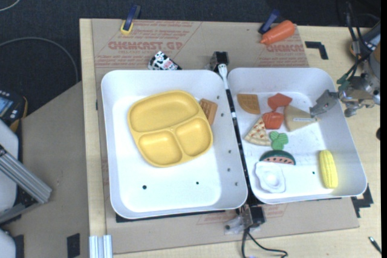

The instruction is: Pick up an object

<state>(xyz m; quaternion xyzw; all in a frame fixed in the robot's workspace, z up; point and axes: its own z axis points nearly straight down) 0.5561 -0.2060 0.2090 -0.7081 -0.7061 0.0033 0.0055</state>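
Note:
The right bin (347,148) holds several toy foods: a bread slice (248,103), a red piece (279,101), a tomato-like red piece (272,120), a pale cheese wedge (297,119), a pizza slice (259,133), a green sprig (279,141), a watermelon slice (277,158), a fried egg (270,178) and a corn cob (328,168). My gripper (320,107) reaches in from the right over that bin's right side, its tip just right of the cheese wedge. Nothing shows in its grasp.
The left bin (175,190) holds a yellow divided plate (169,128) with a brown waffle piece (208,109) at its right rim. On the bench behind the bins lie an orange carrot (278,32), a black-and-white toy (163,61) and a clamp (129,20).

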